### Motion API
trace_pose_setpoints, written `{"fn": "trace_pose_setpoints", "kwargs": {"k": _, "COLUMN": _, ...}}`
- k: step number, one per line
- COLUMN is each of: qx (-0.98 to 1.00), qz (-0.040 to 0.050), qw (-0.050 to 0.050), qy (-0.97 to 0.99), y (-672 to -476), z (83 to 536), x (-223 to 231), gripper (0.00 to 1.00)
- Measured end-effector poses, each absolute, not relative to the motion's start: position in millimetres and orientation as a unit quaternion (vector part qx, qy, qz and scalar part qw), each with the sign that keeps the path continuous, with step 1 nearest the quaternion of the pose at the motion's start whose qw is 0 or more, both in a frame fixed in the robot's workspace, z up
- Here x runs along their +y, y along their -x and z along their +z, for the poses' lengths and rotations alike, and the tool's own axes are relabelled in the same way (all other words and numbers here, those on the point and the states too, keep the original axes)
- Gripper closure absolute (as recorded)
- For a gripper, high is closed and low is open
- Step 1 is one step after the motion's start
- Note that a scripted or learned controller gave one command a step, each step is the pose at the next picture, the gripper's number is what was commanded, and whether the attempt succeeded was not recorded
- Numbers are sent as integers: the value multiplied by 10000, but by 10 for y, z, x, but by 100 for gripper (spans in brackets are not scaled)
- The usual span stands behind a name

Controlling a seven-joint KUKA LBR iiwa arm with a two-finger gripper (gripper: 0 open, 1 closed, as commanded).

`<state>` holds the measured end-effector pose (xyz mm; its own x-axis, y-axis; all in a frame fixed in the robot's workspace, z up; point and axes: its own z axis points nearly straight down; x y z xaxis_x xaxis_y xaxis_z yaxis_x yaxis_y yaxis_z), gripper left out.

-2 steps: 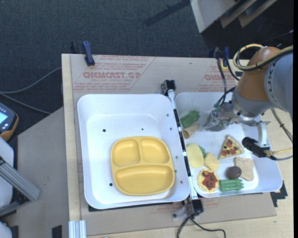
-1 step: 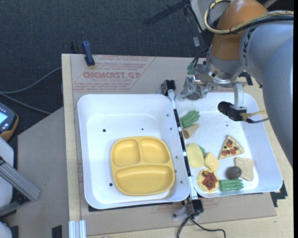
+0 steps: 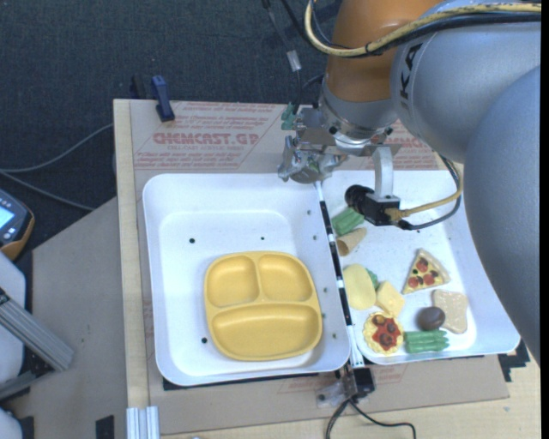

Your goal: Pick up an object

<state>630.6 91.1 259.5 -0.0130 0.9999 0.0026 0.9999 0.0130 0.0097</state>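
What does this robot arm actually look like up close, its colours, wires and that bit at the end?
The arm is bulky, rounded and smooth grey, with an orange band above the wrist. Thin yellow and black cables loop around that band. Below it sits a grey metal collar, then the small metal gripper. A black block with a cable hangs beside it.

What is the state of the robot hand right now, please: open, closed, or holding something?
Hand: it cannot be told whether open or closed; it sits at the far rim of the left bin, with no object visible in it.
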Motion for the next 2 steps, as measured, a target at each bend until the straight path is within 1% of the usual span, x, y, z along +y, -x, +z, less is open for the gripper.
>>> {"fn": "trace_pose_setpoints", "kwargs": {"k": 1, "qx": 7048, "qz": -24, "qw": -18, "qy": -7094, "y": -6507, "z": 1971, "x": 122, "gripper": 100}}
{"fn": "trace_pose_setpoints", "kwargs": {"k": 2, "qx": 7056, "qz": -8, "qw": -10, "qy": -7086, "y": -5916, "z": 2393, "x": -163, "gripper": 100}}
